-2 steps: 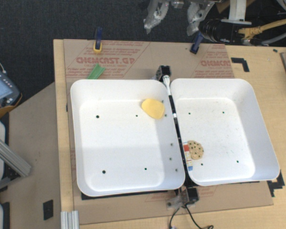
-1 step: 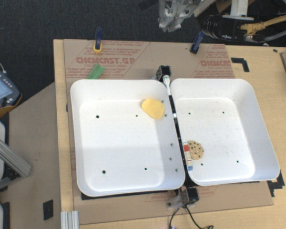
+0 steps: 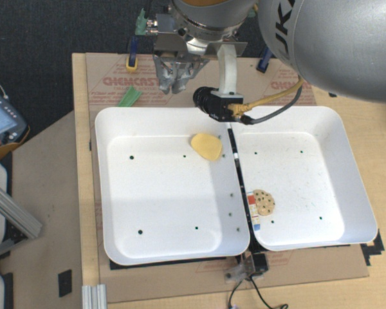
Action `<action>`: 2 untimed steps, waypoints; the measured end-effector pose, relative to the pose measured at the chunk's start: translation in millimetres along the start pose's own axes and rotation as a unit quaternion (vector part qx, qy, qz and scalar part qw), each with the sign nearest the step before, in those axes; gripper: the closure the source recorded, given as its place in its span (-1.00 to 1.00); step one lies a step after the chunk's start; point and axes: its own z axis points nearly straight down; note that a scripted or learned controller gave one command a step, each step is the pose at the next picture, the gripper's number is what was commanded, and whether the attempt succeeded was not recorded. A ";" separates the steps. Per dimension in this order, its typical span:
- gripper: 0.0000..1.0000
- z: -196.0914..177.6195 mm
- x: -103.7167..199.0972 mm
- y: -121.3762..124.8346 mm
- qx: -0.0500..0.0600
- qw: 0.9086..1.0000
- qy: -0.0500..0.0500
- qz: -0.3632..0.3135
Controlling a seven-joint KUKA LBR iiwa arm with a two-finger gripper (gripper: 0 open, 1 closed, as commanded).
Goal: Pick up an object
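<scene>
This looks like a robotics lab or test cell, not anyone's home. A big grey industrial arm (image 3: 334, 31) hangs over two white bins (image 3: 109, 172) set on a cardboard sheet (image 3: 90, 95) held by blue clamps (image 3: 132, 53), with bare cables (image 3: 280, 105), a small circuit board (image 3: 141, 23) and aluminium framing (image 3: 13, 211) alongside.

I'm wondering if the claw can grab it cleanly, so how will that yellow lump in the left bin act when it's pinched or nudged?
The yellow lump looks rounded and smooth, so it may slip or squirm between fingers. It sits low and flattish on the left bin floor, so it will probably slide rather than roll. It seems small, likely light.
</scene>
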 end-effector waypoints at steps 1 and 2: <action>1.00 -94.4 -21.6 -24.4 -0.012 1.000 0.003 0.003; 1.00 95.3 0.0 -9.0 0.001 1.000 -0.001 0.003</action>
